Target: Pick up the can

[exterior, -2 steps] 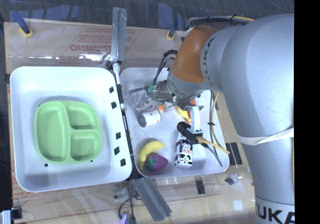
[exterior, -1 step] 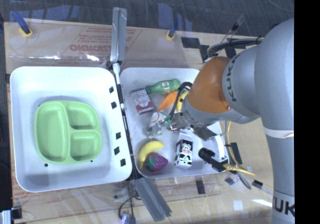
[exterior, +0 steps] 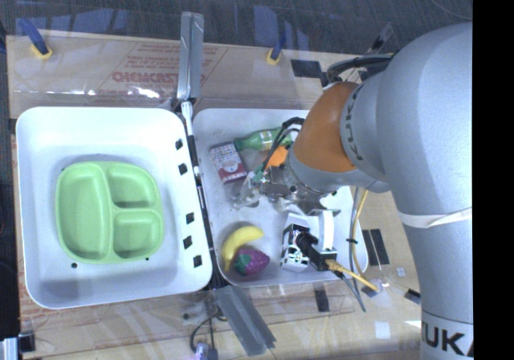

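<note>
My hand [exterior: 269, 182] hangs low in the right white shallow bin [exterior: 210, 121], I cannot tell its state, and the small red and white metal can [exterior: 228, 163] lies just to its left, long axis pointing up and down in the view.

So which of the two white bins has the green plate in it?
The left white bin: it holds the light green divided plate. The right white bin holds the yellow banana and other small items under the arm.
</note>
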Robot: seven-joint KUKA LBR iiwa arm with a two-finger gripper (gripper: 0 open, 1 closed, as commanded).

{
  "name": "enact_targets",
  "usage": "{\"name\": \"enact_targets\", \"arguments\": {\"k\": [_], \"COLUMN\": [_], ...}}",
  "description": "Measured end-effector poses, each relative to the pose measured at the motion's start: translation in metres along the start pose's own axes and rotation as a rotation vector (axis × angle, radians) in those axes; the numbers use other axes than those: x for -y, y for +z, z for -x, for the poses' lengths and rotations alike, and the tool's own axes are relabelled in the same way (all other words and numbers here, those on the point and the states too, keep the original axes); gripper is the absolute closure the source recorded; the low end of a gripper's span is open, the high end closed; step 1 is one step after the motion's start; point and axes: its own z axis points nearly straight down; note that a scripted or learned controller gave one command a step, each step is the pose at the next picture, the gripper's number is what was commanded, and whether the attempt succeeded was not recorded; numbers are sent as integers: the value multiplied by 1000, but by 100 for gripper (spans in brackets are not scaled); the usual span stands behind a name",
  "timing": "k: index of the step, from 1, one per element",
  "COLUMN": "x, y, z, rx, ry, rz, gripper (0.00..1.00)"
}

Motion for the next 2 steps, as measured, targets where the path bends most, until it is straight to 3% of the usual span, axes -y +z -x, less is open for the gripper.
{"name": "enact_targets", "arguments": {"k": [1,2], "x": [-53,-120], "y": [0,-4], "z": [-11,40], "rx": [0,-24], "ry": [172,379], "rz": [-2,-35], "gripper": [0,0]}}
